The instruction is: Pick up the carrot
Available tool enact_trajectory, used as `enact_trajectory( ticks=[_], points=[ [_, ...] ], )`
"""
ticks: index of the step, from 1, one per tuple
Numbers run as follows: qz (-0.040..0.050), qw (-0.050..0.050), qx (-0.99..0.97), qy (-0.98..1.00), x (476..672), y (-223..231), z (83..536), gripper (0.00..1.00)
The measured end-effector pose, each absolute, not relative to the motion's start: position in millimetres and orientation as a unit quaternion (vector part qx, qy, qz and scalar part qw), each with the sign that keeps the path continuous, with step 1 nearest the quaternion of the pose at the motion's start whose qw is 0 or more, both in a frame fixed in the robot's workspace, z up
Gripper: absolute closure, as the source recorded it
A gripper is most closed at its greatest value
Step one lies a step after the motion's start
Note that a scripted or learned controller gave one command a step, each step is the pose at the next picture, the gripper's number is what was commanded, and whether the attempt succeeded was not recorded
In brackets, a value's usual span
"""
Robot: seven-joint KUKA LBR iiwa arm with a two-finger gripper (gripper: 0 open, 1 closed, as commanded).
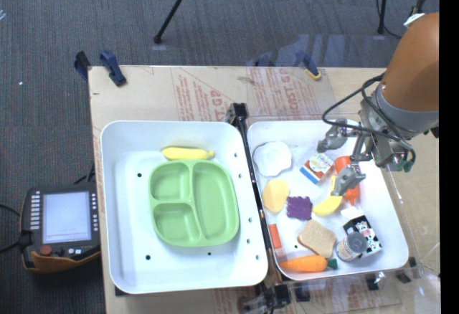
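From the overhead camera, the carrot (307, 263) lies flat along the near rim of the right bin (396, 213), crowded by a bread slice (317, 237) and a small can (350, 246). The gripper (343, 159) hovers over the bin's middle, fingers spread apart, nothing between them, well apart from the carrot.

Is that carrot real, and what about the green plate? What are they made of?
The carrot looks like a toy, probably moulded plastic: an even orange with a smooth, faintly glossy skin. The green plate also looks like plastic, one flat pale green with soft rounded dividers and a matte finish. The camera cannot settle it for sure.
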State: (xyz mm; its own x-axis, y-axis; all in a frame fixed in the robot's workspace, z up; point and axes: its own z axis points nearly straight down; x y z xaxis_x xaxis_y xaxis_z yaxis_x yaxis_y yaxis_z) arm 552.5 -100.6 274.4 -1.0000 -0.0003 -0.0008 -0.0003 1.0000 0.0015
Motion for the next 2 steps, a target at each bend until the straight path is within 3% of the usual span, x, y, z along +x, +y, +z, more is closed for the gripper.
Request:
enact_trajectory(
  ticks=[1, 2],
  points=[
    [0.0014, -0.001, 0.003, 1.000, 490.4, -90, 114, 0.00],
    [-0.0012, 0.017, -0.096, 0.995, 487.3, -105, 94, 0.00]
  ],
)
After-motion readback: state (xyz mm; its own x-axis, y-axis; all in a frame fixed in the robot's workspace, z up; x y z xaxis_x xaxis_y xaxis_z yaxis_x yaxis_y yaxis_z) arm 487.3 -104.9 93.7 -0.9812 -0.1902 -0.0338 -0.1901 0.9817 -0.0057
